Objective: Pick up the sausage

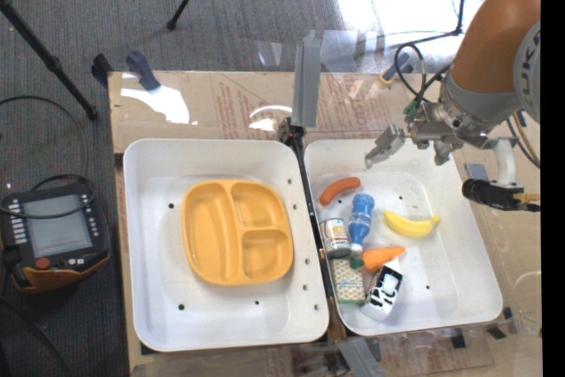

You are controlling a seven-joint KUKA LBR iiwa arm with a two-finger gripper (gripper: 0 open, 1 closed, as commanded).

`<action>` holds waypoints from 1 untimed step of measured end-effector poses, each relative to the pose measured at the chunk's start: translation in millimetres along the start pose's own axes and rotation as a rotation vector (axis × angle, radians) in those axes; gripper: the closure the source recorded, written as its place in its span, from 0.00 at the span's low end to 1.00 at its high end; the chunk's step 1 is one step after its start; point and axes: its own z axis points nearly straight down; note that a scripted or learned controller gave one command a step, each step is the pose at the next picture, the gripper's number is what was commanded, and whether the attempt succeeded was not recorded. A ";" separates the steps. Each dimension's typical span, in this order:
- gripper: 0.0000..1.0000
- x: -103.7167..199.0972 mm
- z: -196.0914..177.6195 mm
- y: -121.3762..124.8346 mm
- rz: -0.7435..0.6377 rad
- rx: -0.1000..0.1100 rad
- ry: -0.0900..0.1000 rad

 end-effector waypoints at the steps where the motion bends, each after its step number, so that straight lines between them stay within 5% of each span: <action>1: 0.00 7.4 69.9 23.4 -0.172 -0.001 0.000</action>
